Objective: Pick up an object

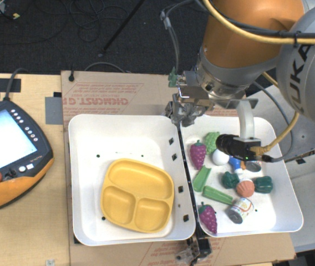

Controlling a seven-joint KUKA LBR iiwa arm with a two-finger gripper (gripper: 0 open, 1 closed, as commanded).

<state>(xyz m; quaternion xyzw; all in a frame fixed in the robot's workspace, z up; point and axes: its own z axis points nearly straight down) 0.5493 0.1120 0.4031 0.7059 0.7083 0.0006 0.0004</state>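
Two white bins (pixel 91 148) sit mid-frame on the bench (pixel 13 226), black floor (pixel 63 32) above; end effector (pixel 183 115) grip state unclear.

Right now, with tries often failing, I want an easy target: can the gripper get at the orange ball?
Probably yes: the orange ball lies uncovered in the right bin, though a teal piece touches it. The gripper sits at the bin's far-left corner.

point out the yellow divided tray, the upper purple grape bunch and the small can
yellow divided tray (pixel 137 195), camera view, rib where its compartments meet
upper purple grape bunch (pixel 197 154), camera view, middle of the cluster
small can (pixel 238 210), camera view, its labelled side
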